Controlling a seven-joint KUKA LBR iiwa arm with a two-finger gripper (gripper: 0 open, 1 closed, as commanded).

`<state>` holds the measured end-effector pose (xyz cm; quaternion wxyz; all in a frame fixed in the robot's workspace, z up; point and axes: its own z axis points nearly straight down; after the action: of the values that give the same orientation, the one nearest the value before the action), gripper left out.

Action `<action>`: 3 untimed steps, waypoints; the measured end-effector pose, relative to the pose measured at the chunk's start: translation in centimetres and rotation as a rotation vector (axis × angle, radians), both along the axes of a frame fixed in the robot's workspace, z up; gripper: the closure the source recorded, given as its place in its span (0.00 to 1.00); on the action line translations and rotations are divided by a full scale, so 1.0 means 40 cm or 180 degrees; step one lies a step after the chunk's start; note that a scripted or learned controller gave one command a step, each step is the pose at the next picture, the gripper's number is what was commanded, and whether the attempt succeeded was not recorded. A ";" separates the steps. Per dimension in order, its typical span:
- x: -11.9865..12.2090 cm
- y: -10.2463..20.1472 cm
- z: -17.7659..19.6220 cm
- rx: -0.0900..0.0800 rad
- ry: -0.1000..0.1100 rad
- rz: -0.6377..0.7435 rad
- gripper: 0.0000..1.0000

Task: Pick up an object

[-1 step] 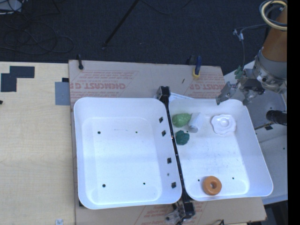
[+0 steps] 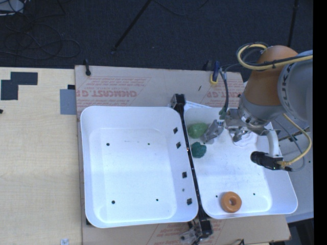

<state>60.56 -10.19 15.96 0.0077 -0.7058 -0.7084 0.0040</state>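
From my seat, the left bin (image 2: 97, 137) sits on the bench (image 2: 36, 157) with nothing but small dark marks on its floor. A black divider (image 2: 185, 157) runs between it and the right bin (image 2: 276, 198), their rims pressed together along it.

Just past that divider, in the upper left corner of the right bin, I see a pale green lump (image 2: 196, 130) and, just below it and near touching, a smaller dark green object (image 2: 198, 149). The pincer (image 2: 213, 132) hangs low over that corner, its grey metal tip right beside the pale green lump (touching or only overlapping, I cannot tell from this angle). I cannot tell how far apart its fingers stand, and I see nothing clearly gripped between them.

Further along, near the front wall of the right bin, an orange ring (image 2: 231, 202) lies flat, well apart from the pincer.

The arm (image 2: 271, 80) reaches in from the right, its orange band above the wrist, yellow hoses looping around it
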 end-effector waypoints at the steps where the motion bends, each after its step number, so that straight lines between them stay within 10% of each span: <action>1: 0.095 -0.163 -0.181 -0.0023 -0.0049 -0.0018 0.00; 3: 0.098 -0.234 -0.177 -0.0019 -0.0058 -0.0007 0.00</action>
<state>64.49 -19.57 8.88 -0.0009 -0.7066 -0.7076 -0.0002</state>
